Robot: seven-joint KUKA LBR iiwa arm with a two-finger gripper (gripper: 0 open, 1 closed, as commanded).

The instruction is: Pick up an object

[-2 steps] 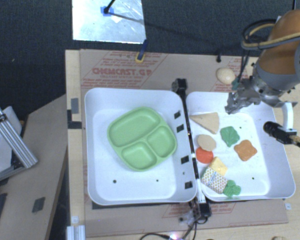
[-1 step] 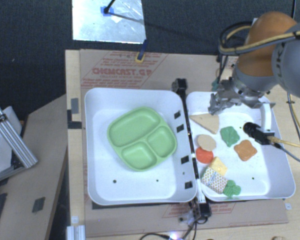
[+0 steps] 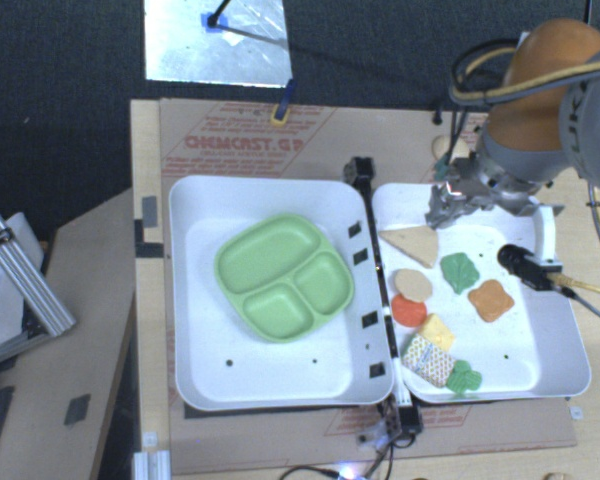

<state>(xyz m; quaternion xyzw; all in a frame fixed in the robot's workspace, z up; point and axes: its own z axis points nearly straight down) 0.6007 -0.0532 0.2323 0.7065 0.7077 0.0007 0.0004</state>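
Nothing is picked up yet: my tool (image 3: 446, 211) hangs just above the tan wedge (image 3: 412, 243) in the right bin (image 3: 565, 353), and I cannot tell its state.

Tabletop (image 3: 100, 258): pale wood, bearing a brown cardboard sheet (image 3: 240, 143) with red lettering. Two shallow white bins sit side by side on the sheet, left bin (image 3: 195, 368) and right bin (image 3: 550, 358), their inner walls touching near the tabletop's middle. A yellow clip (image 3: 280, 115) lies at the sheet's far edge.
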